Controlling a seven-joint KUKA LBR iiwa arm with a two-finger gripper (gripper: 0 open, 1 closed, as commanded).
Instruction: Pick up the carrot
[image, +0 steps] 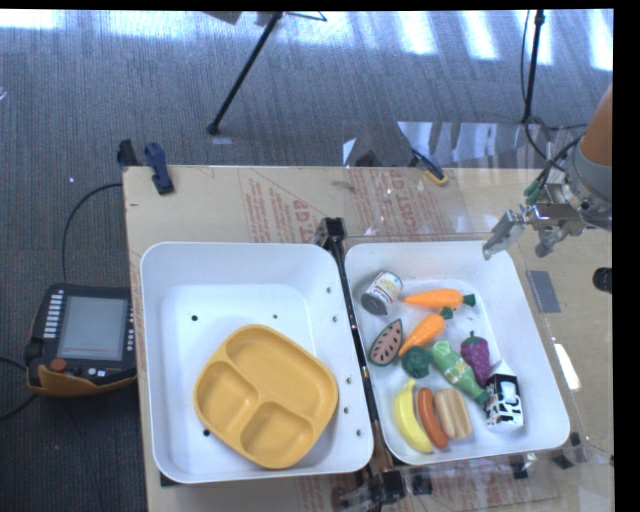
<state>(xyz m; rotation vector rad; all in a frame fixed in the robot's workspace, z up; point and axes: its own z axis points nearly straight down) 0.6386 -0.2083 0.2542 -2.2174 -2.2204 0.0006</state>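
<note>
The tabletop (230, 200) carries two white bins: the left bin (180, 275) holds a yellow divided plate (265, 395), and the right bin (520, 300) holds toy food, with the arm's gripper (540, 225) hanging above its far right corner, too small for me to tell how the jaws stand. Two carrots are there, one carrot (437, 298) lying flat near the far wall beside a small can (381, 292), the second carrot (427, 331) tilted just below it next to a watermelon slice (386, 342). They look like light, stiff, smooth plastic that could slip, so I'd pinch across the thick orange middle, not the green top.
</note>
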